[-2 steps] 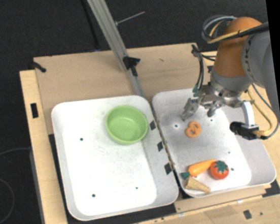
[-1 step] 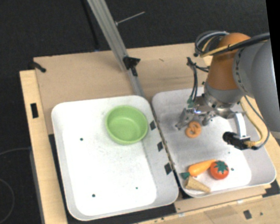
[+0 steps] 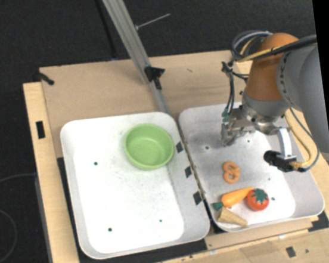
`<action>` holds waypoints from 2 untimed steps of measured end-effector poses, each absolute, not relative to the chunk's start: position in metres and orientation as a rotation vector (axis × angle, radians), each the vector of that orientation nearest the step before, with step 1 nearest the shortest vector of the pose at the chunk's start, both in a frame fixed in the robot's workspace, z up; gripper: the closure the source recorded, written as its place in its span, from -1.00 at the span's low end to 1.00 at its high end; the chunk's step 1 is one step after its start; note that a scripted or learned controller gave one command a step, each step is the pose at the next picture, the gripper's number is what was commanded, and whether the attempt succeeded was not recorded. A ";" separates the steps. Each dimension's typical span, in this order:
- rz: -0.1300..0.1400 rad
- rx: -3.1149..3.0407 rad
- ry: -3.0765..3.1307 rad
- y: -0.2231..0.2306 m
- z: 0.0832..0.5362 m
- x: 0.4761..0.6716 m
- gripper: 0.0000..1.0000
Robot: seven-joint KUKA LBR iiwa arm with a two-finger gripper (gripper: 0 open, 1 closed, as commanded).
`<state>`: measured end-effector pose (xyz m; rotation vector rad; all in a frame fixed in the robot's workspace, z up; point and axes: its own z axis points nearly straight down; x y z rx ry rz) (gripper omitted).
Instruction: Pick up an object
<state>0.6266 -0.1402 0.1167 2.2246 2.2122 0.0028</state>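
In the right bin [image 3: 207,134] lie an orange pretzel-shaped piece [image 3: 231,172], an orange carrot [image 3: 237,196], a red tomato [image 3: 257,200] and a tan cone-shaped wedge [image 3: 232,217], all near the bin's front. My gripper [image 3: 230,133] hangs over the bin's middle back part, above and behind the pretzel piece, apart from it. Nothing shows between its fingers. A green bowl [image 3: 149,146] sits in the left bin [image 3: 100,190] near its back right corner.
A slanted metal pole [image 3: 135,47] rises from behind the two bins. The grey arm with its orange band [image 3: 271,77] and cables takes up the right bin's back right side. A black part [image 3: 276,159] juts over the right bin's right side.
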 end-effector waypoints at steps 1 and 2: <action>0.006 2.218 2.215 -0.147 0.177 0.635 1.00; 0.005 2.221 2.215 -0.152 0.222 0.633 1.00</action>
